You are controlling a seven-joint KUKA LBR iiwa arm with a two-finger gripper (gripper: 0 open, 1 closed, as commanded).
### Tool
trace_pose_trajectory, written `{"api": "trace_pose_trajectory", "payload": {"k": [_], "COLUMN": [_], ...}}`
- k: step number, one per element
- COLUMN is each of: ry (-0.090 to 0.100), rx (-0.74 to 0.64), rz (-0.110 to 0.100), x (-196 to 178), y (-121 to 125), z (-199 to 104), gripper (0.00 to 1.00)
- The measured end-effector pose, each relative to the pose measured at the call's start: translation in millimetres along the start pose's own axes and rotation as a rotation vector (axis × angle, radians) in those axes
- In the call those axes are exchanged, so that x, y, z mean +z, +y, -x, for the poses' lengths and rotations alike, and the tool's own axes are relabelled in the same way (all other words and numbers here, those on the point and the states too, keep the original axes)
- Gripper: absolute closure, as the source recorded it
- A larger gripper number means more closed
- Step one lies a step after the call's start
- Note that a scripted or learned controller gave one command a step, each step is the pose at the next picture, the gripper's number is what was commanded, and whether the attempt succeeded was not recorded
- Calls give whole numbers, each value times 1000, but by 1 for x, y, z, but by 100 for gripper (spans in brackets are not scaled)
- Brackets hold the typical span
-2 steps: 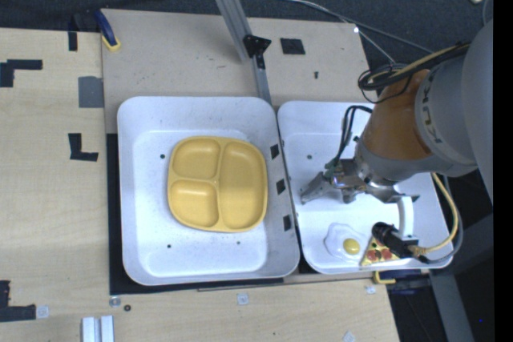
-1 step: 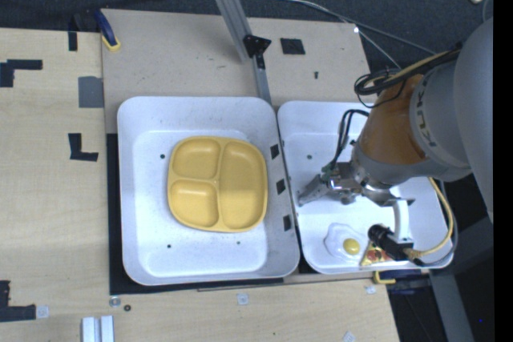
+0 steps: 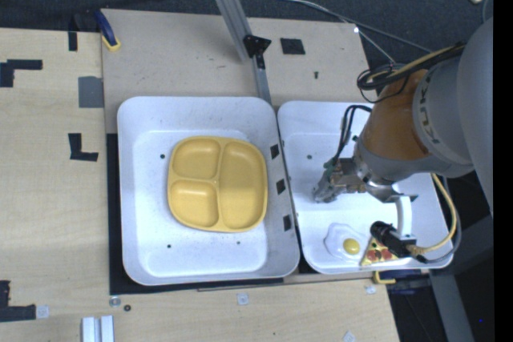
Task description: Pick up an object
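A yellow divided plate (image 3: pixel 217 183) lies in the middle of the left bin (image 3: pixel 136 172). In the right bin (image 3: pixel 309 128) a white fried-egg toy with a yellow yolk (image 3: pixel 345 243) lies near the front wall, with a small red and yellow toy (image 3: pixel 377 252) just right of it. My gripper (image 3: pixel 327 187) is low in the right bin, above and left of the egg toy, with bare bin floor under it. The arm's wrist covers the bin's right side.
A grey metal bar (image 3: pixel 232 4) slants from the top of the view down to the gap between the bins. A blue and yellow clamp (image 3: pixel 108 32) sits at the bench's back left corner. Black cables (image 3: pixel 377 76) loop beside the wrist.
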State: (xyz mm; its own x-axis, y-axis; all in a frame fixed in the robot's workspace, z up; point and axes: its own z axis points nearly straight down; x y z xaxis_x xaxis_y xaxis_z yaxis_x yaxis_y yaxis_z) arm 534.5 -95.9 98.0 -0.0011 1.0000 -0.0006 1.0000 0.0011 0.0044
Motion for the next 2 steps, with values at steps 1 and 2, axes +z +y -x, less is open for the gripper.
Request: {"api": "trace_pose_trajectory", "payload": {"k": [1, 2], "ry": [1, 0], "rx": [0, 1], "rz": [-3, -2], "x": [-42, -86], "y": [0, 3], "z": [0, 6], "gripper": [100, 100]}}
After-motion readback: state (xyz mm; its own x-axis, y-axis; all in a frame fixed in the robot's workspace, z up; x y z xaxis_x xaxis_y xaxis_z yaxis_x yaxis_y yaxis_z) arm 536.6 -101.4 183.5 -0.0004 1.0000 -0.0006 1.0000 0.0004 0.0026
